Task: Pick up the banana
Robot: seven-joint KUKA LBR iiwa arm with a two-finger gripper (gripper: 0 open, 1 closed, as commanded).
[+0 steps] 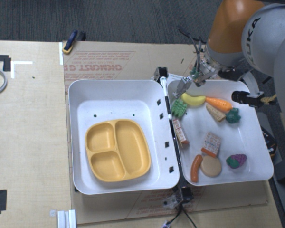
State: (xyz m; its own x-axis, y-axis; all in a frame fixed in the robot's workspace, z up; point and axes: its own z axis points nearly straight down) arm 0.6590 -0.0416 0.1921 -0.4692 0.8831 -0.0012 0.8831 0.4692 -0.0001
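Toward the far left corner of the right bin [256,172], the banana [194,99] lies on the bin floor, curved, with its length running left to right; its left end sits just beside a green block-shaped toy [179,108], and its right end lies near the blunt end of an orange carrot [218,103]; the gripper [186,85] hangs just beyond the banana's far-left end, above the bin's far rim, and nothing is visible between its fingers; how far the fingers are parted cannot be told from this angle; the grey arm [270,37] with its orange band [232,25] reaches in from the far right. Near the carrot's tip rests a dark green broccoli-like piece [233,116], and a tan wedge [215,112] lies just nearer than the carrot; a long reddish-brown bar [180,131] lies along the left wall of the bin; an orange-and-white carton [211,144] sits around the middle of the floor; nearer still, a round tan disc [211,166] touches a red sausage [195,168] on its left, and a purple grape cluster [236,161] lies to the right of the disc. To the left, the second white bin [80,103] holds a yellow divided tray [117,150] with three compartments; both bins rest on a cardboard sheet [99,63] laid on the bench.
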